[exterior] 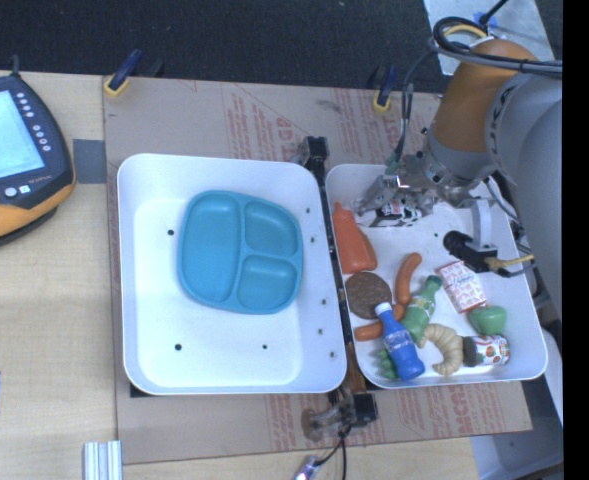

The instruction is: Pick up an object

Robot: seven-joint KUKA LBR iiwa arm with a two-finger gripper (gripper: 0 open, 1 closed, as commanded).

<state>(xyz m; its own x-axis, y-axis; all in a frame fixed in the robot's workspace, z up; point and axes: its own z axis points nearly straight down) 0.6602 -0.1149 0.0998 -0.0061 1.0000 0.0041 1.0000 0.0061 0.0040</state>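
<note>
My gripper (394,206) hangs low over the back left part of the right bin (529,363), just right of the top end of a long orange carrot-like piece (352,240). Nothing shows in its grasp. Nearer the front lie a brown round patty (367,292), a red sausage (407,276), a blue bottle (399,344), a green bottle (421,308), a croissant (444,345), a red and white carton (462,286), a green pepper (488,319) and a small can (488,350).
The left bin (134,268) holds a blue divided plate (241,252). A teach pendant (14,158) lies on the bench at far left. The grey arm with its orange band (474,98) reaches in over the right bin's back right corner.
</note>
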